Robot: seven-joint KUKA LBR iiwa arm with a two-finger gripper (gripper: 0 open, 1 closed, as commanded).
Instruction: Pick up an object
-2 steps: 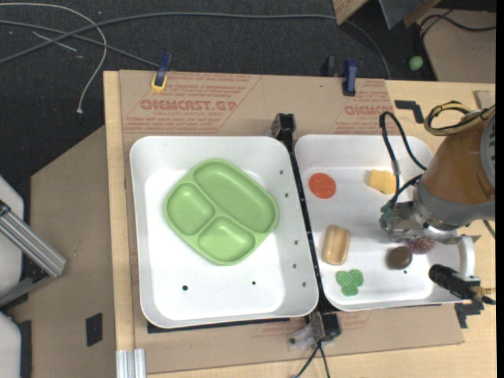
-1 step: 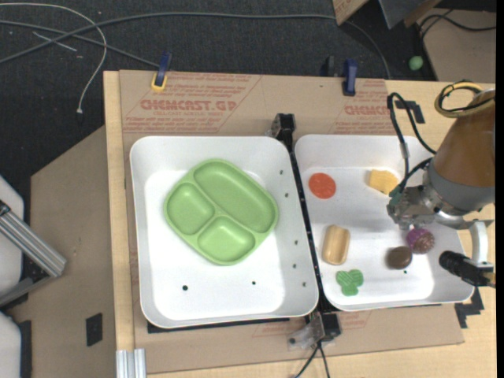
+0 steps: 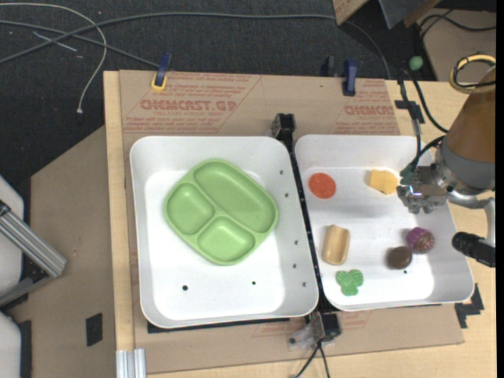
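Observation:
The right white bin (image 3: 370,152) holds several small items: an orange-red round piece (image 3: 321,185), a yellow chunk (image 3: 383,181), a tan cylinder (image 3: 336,244), a green leafy piece (image 3: 349,281), a brown lump (image 3: 399,257) and a purple one (image 3: 420,239). My gripper (image 3: 420,196) hangs over the bin's right side, just right of the yellow chunk and above the purple lump. I see nothing held in it.
The left bin (image 3: 157,274) carries a green divided plate (image 3: 221,210). Both bins rest on a cardboard sheet (image 3: 205,101) fixed by blue clamps (image 3: 163,71). A black clip (image 3: 283,124) sits between the bins at the far edge. Cables lie on the dark floor behind.

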